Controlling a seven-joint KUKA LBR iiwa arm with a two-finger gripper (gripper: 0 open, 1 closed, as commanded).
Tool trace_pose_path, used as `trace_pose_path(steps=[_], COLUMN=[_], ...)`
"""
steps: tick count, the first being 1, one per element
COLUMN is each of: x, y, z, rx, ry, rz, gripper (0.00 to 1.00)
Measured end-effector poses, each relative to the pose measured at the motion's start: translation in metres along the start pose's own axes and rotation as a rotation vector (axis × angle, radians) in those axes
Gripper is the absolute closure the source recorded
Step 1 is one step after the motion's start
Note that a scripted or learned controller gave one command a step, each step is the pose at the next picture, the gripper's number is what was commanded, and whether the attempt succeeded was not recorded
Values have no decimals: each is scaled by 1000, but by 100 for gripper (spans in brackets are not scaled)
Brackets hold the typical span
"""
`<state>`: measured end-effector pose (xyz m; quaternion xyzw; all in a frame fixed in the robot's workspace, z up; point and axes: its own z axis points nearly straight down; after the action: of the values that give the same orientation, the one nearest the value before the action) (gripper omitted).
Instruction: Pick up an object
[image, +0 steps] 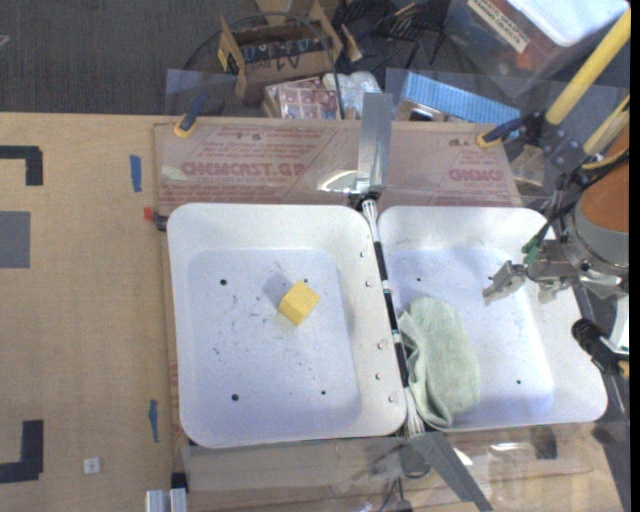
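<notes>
A small yellow block (298, 302) lies near the middle of the left bin (200, 240). A crumpled pale green cloth (441, 357) sits in the right bin (560, 390), against its left wall near the front. My gripper (524, 284) hovers over the right part of the right bin, up and to the right of the cloth and apart from it. Its fingers are open with nothing between them.
A metal divider strip (372, 150) runs back from where the two bins meet. Cardboard sheets (260, 165) lie behind the bins, with boxes and clutter further back. The grey arm with its orange band (606, 205) comes in at the right edge.
</notes>
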<state>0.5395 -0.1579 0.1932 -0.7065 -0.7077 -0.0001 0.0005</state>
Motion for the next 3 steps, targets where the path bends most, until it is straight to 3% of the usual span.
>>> trace_pose_path(steps=[1,2,3], x=[18,18,25], y=[-50,-49,-60], z=[104,94,-28], rx=[-9,-15,-2], ry=[0,1,-1], rz=[311,314,-76], gripper=[0,100,100])
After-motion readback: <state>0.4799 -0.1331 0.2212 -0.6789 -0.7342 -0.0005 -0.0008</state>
